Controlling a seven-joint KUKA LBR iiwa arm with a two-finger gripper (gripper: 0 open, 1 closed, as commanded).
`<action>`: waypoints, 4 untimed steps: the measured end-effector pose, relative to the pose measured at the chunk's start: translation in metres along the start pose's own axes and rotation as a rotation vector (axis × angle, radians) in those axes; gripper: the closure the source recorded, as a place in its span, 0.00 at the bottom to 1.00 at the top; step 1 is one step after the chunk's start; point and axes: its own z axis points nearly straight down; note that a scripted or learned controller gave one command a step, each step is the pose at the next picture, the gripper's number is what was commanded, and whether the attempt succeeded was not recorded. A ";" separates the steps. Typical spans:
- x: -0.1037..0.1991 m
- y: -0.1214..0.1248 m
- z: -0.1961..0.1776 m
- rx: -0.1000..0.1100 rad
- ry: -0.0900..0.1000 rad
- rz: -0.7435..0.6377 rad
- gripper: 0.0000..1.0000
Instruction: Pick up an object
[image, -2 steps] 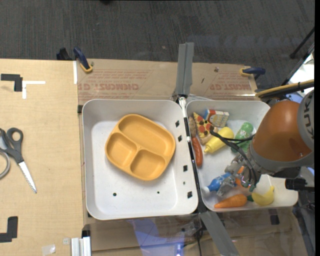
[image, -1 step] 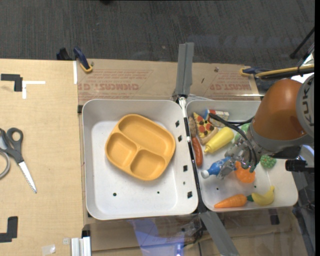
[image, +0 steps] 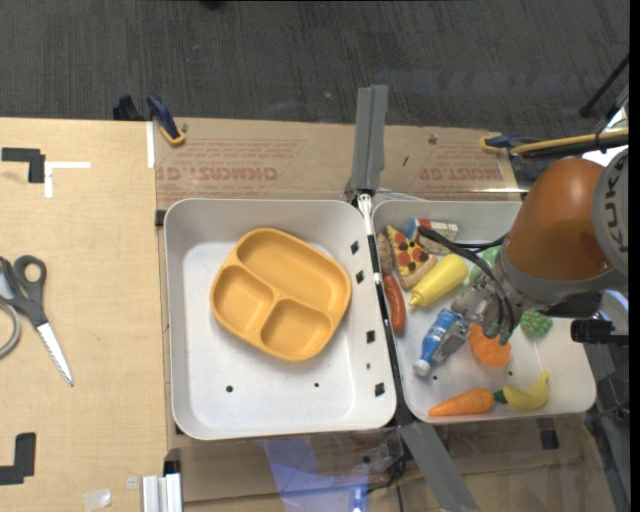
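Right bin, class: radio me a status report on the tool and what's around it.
Tool low in right bin. Blue tube just left of it, orange toy beneath. Grasp unconfirmed. Mustard bottle crowding close.

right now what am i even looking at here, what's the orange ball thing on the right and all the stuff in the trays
You are looking down from one fixed camera above a bench. The orange and grey shape is a robot arm reaching in from the right; its gripper hangs low over the right bin, among toy food: a yellow bottle, a blue tube, a carrot, a banana and a pizza slice. I cannot tell whether it holds anything. The left bin holds a yellow divided plate. Scissors lie at the far left.
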 end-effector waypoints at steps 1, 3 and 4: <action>0.001 -0.022 0.032 0.000 -0.003 0.050 0.00; 0.013 -0.004 0.032 -0.002 -0.003 0.202 0.00; -0.087 0.042 0.031 -0.001 -0.005 0.207 0.00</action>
